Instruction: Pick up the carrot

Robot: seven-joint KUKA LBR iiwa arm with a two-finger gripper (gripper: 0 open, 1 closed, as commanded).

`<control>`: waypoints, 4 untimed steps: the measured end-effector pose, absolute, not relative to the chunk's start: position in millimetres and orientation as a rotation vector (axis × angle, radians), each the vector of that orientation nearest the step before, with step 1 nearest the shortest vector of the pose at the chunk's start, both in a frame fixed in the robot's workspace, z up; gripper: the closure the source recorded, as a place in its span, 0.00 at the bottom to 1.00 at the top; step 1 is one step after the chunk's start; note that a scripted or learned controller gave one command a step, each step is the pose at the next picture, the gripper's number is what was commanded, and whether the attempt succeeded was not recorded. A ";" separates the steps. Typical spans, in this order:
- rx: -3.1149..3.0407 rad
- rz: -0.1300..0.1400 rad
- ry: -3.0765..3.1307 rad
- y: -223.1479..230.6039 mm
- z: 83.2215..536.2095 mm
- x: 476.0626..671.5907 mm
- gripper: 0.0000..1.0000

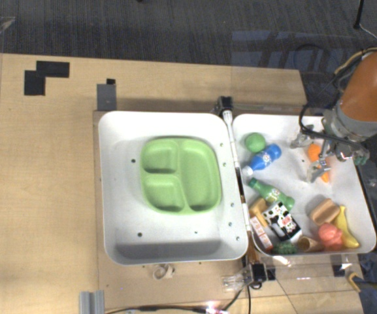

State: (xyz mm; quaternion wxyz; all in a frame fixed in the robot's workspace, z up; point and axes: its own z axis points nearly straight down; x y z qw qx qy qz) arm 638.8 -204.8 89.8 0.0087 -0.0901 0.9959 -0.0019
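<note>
Carrot (pixel 315 154): partly hidden under gripper (pixel 320 169)
Gripper: grasp state unclear
Right bin (pixel 364 195): bare floor around the carrot

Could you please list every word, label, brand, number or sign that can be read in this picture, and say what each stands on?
No text can be read.
Blue bottle: white label, blurred.
Green bottle: pale label band, too small to read.
Black-and-white box: bold pattern, no legible letters.
Red-edged packet: print too small to read.
Black marks on the bench: plain shapes, not characters.
</note>
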 end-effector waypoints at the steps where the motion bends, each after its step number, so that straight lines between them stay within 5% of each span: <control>1: -0.244 -0.001 3.119 -181.0 88.4 615.4 0.00; 2: 0.236 -0.002 3.119 -184.4 88.7 607.4 0.00; 3: -0.023 -0.003 3.125 -168.5 89.9 563.6 0.00; 4: -0.240 -0.004 3.114 -183.7 90.1 545.6 0.00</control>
